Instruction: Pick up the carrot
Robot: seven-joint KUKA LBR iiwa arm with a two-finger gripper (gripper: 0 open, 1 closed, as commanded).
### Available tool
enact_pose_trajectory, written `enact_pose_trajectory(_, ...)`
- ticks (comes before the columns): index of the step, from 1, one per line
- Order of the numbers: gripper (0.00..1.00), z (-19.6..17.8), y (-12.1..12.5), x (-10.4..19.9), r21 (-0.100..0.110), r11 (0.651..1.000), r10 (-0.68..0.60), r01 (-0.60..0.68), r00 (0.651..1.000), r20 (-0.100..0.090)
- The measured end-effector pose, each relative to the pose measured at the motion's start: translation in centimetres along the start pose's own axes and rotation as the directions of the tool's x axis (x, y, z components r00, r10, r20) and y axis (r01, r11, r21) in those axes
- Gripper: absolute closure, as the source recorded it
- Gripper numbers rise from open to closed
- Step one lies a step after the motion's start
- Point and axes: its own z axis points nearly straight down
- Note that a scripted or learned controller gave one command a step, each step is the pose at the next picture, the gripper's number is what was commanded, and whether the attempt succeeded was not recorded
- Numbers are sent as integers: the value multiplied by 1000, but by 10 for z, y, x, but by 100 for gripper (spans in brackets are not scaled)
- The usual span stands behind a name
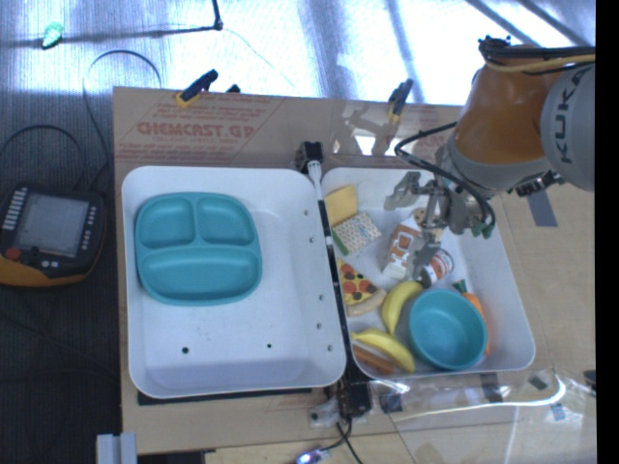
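Carrot [476, 307] tucked at far right of right bin [517, 303], orange sliver wedged behind teal bowl [446, 329], mostly hidden. Scanning from left: left bin [290, 288] carries teal divided plate [197, 246]. Right bin crowded: cheese wedge [340, 203], cracker [356, 231], pizza slice [357, 287], bananas [397, 303], hotdog bun [379, 352] near front. Small carton [401, 248] and can [437, 267] mid-bin. Gripper [427, 244] hanging over carton and can, well short of carrot. Jaws: cannot tell whether spread or pressed together, too cluttered.
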Motion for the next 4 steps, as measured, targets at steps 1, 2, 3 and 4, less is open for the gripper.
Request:
enact_pose_trajectory(1,0,87,6,-39,-1,970,245,-245,970,5)
enact_pose_trajectory(2,0,75,-47,-60,1,997,81,-81,997,-1)
enact_pose_trajectory(3,0,96,8,-11,-1,992,123,-123,992,8)
enact_pose_trajectory(4,0,91,-15,-60,-4,986,169,-169,985,-18)
